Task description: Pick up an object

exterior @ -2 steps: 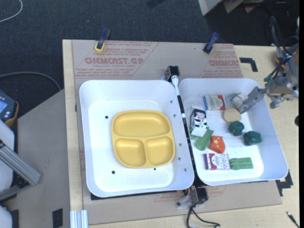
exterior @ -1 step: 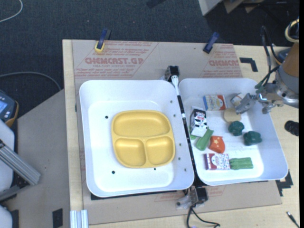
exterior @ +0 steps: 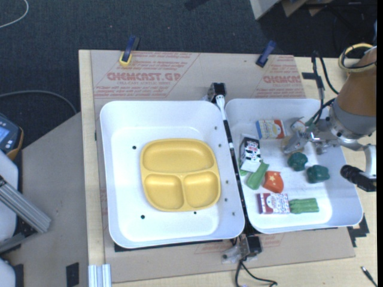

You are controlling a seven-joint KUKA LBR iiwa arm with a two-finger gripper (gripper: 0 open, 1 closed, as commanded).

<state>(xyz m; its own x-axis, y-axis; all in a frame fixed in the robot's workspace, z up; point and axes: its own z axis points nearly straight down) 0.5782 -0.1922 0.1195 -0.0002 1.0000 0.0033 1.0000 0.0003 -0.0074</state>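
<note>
Dark carpet surrounds the surface (exterior: pixel 179 70), a paper-covered board bearing two white bins. Left bin (exterior: pixel 119 160): one yellow divided plate (exterior: pixel 179 174). Right bin (exterior: pixel 341 208): a small carton (exterior: pixel 270 128), a black-and-white pack (exterior: pixel 251 153), a green wedge (exterior: pixel 256 176), a red piece (exterior: pixel 273 181), a red-and-white box (exterior: pixel 273 204), a light green block (exterior: pixel 304 205) and two dark green lumps (exterior: pixel 297 160), (exterior: pixel 318 173). The gripper (exterior: pixel 301 137) is low over the right bin's far half, just beside the upper dark green lump; whether its jaws are spread or closed cannot be told. No item appears between them, so the pick is judged not yet made: grasp and lift remain.
</note>
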